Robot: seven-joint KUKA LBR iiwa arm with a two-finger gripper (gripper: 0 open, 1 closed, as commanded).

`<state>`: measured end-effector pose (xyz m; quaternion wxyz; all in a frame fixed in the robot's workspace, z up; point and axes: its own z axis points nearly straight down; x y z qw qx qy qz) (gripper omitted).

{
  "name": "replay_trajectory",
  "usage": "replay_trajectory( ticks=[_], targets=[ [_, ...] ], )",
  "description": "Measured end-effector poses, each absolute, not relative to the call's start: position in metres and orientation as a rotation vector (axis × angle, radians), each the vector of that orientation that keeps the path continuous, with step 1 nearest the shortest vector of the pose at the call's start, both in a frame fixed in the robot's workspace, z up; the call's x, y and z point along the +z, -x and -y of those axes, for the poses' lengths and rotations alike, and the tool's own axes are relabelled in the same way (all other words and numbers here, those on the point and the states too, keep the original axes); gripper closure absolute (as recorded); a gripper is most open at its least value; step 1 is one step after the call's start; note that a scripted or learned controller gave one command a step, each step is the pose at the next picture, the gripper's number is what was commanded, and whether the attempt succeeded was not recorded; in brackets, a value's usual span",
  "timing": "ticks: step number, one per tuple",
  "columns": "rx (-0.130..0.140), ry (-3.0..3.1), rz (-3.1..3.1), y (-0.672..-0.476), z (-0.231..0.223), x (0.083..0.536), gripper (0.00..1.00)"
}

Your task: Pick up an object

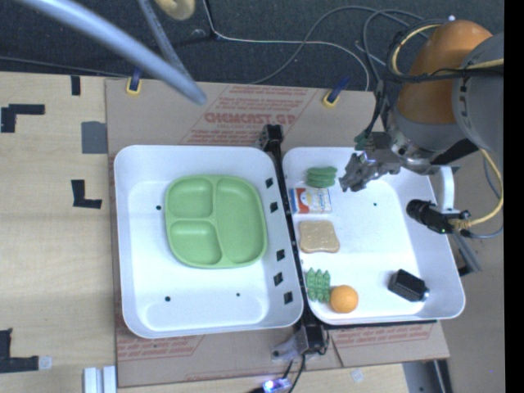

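Pincer [354,178] over right bin [426,244] (nr green item [321,176])

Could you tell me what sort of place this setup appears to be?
Probably a robotics lab test bench, not a kitchen: a grey arm's gripper hangs over two white bins, loose cables trail behind, and the food is toy-like, such as an orange and a bread slice.
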<state>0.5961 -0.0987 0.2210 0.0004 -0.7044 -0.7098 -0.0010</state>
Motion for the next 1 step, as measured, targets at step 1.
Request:
replay_trajectory(
  ticks=[1],
  targets=[
    [0.001,2.214,2.226,-0.5946,0.0546,0.2176,1.0]
  ],
)
